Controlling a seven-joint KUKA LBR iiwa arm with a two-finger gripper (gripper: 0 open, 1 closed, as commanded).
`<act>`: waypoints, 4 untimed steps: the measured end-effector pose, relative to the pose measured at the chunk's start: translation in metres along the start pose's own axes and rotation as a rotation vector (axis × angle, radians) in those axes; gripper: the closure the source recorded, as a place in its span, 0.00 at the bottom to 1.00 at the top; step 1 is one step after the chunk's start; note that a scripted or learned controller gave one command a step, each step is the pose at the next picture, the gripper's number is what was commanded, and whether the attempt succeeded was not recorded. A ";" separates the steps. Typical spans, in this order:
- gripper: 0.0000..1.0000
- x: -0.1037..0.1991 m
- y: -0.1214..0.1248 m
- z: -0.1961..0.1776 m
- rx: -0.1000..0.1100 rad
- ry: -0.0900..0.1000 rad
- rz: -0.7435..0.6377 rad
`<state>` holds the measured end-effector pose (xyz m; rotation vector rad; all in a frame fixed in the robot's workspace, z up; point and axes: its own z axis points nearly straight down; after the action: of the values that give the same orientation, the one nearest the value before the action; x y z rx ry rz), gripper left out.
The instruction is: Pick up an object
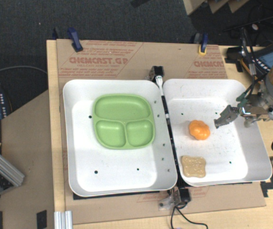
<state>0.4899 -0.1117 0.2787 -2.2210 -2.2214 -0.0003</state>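
An orange round object [199, 130] lies near the middle of the right bin [203, 97]. A tan, toast-shaped piece [194, 166] rests by that bin's front left corner. My gripper [224, 118] hangs over the right bin, just right of the orange object and slightly farther back, with a small gap between them. Nothing shows in its grasp. The arm comes in from the right edge.
A green divided plate [124, 120] sits in the left bin [72, 142]. A black divider strip [165, 123] runs between the bins. Blue and yellow clamps [74, 39] hold the cardboard base at the back. Cables and hardware crowd the right side.
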 end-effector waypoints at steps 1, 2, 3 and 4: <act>0.00 -0.053 0.045 0.136 0.007 0.000 0.004; 0.00 0.020 0.114 0.198 -0.003 0.002 -0.008; 0.00 0.012 0.055 0.194 0.007 0.002 0.003; 1.00 0.013 0.059 0.184 -0.001 -0.001 0.002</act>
<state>0.5485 -0.0990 0.0950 -2.2237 -2.2202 -0.0008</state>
